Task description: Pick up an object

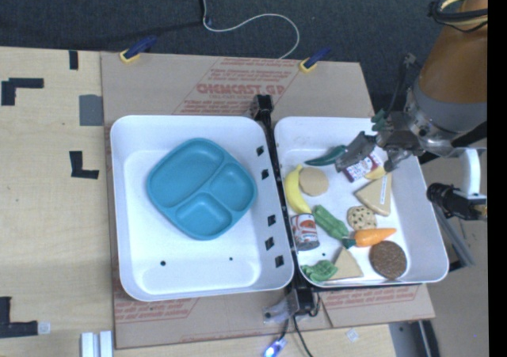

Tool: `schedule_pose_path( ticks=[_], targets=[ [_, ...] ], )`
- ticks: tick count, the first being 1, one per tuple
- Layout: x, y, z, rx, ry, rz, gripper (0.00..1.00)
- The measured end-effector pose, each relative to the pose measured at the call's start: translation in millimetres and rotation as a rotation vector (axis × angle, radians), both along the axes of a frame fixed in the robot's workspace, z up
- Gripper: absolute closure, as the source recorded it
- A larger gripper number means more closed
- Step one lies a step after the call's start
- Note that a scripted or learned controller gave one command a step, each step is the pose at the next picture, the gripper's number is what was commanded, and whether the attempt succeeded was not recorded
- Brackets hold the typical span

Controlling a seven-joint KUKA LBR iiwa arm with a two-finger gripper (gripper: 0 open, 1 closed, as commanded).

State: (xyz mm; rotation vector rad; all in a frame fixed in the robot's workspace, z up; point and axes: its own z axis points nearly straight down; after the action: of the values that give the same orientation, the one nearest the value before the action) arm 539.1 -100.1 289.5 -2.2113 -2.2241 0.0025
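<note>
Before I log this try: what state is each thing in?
Blue plate: lying flat in left bin, nothing on it.
Banana: lying in right bin.
Can: on its side.
Carrot: lying flat.
Gripper: low over right bin's far side.

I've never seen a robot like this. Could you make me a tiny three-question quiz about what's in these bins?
1. True or false: the blue divided plate lies in the left bin.
2. What lies right beside the round beige cookie? A) banana B) carrot C) brown patty
3. Fill in: the tool hangs over the ____ bin.

Key: 1 true; 2 A; 3 right.
</note>
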Motion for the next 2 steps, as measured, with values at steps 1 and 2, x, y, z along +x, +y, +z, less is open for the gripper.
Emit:
schedule_pose_path(
  ticks=[1, 2],
  targets=[
    [-52.2, 26.2, 4.7, -0.001, 0.000, -0.003, 0.00],
    [-49.7, 25.3, 14.2, -0.002, -0.002, -0.003, 1.00]
  ],
)
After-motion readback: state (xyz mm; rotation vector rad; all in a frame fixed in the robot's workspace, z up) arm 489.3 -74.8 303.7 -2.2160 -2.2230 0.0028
